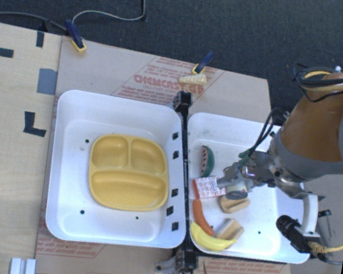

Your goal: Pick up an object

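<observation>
Gripper (236,187) low in right bin (268,246), over bread piece (234,204); finger state cannot be told. Advise centring on bread, clear of packet (207,186).

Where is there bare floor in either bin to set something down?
Left bin: a bare margin runs all around the yellow divided plate, widest along the near wall. Right bin: bare floor along the far wall. Crowded: its near-left corner, with banana, carrot, bread pieces and the hand.
</observation>
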`<state>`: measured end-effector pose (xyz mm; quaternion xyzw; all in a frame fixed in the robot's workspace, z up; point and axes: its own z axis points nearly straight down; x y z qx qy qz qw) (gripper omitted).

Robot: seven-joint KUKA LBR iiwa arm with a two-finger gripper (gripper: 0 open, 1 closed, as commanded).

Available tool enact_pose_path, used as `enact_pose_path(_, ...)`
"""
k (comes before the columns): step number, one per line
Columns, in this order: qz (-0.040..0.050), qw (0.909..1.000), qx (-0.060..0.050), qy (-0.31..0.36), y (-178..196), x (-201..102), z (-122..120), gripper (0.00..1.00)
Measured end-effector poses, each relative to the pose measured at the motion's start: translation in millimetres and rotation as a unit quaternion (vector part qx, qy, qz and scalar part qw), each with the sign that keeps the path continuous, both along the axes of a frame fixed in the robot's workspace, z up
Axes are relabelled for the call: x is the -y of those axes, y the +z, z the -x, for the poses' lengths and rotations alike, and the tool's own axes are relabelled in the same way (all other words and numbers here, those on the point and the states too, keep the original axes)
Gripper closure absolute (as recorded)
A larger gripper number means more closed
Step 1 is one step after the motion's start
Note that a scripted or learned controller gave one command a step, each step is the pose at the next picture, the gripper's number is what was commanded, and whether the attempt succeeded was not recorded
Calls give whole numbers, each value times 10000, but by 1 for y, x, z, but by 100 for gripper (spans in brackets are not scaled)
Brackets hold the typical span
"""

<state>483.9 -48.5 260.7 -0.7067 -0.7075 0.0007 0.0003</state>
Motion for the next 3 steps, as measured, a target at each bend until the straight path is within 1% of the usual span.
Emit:
enact_pose_path(1, 2, 10000, -1, -2, -5, -1, 0, 100)
enact_pose_path(2, -4, 10000, 2, 5, 2, 5, 0, 100)
enact_pose_path(3, 2, 10000, -5, -7, -9, 25, 1, 100)
